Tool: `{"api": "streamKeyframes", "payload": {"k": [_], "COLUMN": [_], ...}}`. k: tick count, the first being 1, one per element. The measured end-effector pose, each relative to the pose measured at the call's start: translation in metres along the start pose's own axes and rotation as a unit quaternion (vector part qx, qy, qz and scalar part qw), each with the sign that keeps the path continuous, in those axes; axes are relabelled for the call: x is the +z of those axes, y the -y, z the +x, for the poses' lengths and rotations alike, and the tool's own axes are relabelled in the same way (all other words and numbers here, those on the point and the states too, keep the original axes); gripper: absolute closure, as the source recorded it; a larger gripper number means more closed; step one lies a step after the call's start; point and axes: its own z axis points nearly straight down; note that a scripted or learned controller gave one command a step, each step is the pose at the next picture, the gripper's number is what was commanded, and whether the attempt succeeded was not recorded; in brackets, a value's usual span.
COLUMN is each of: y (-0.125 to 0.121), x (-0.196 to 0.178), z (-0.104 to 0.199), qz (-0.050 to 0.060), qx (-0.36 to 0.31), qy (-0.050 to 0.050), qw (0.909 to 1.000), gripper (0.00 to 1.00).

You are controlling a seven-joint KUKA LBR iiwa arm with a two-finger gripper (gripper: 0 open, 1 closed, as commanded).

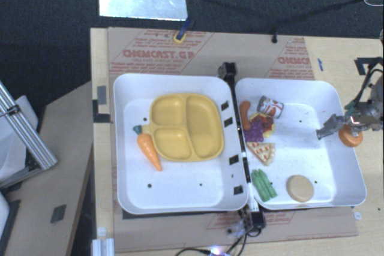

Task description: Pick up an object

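Start at the left bin (126,189): you have a toy carrot (148,150) lying just beside the left edge of a yellow divided plate (186,127), which sits in the bin's middle.

Cross the divider into the right bin (354,189). Along its left side lies a crowded cluster: an orange-red sausage (245,115), a small tilted can (270,107), purple grapes (258,128), and a pizza slice (262,151), all touching or nearly so. Lower down, a green bean pod (263,183) lies near the front left corner, and a round tan cookie (299,187) sits apart from everything else.

At the far right, the gripper (329,127) hangs over the right bin's right side, above bare floor, with nothing between its fingers; whether they are spread or pressed together you cannot tell.

Your easiest pick is probably the cookie: it looks like light, rigid plastic, standing clear of its neighbours. Its low profile may slip, so straddle it across its width. The cluster risks a jumbled grab.
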Motion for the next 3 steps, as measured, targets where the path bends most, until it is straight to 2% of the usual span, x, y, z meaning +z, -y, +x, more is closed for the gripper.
{"api": "streamKeyframes", "payload": {"k": [1,3], "y": [-0.003,-0.005], "x": [-0.006,0.118], "z": [0.000,0.007], "qz": [-0.006,-0.004], "qx": [-0.002,-0.001], "qy": [0.002,0.000], "qw": [1.0000,1.0000], "gripper": [0.00,0.00]}}
